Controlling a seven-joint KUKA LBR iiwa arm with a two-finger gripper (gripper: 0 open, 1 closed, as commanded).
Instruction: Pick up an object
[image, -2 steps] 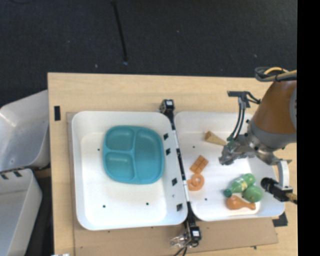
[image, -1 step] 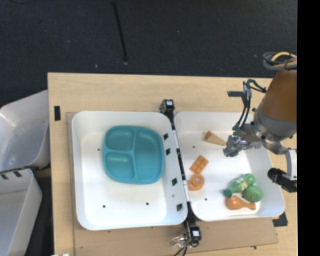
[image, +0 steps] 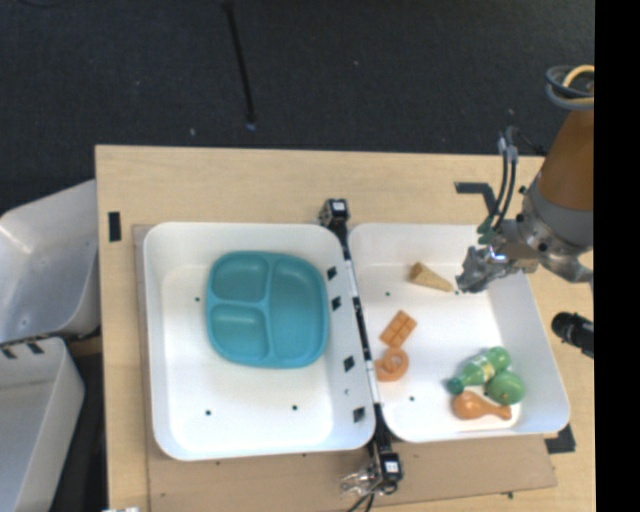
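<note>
While the left bin (image: 180, 420) holds a teal plate (image: 267, 308), the right bin (image: 440, 425) holds a wedge (image: 431, 277), waffle (image: 398, 329), ring (image: 392, 365) and vegetables (image: 486, 382). Gripper (image: 472, 275) sits beside the wedge; its state cannot be told.

We look down on a pale wooden bench (image: 250, 185) that stands on a dark, almost black floor (image: 300, 70), rough like carpet. A thin dark cable (image: 240, 70) runs across that floor towards the bench's far edge. To the left of the bench we see white plastic tubs (image: 40, 300), one behind the other. The light is even and soft, with faint shadows.
</note>
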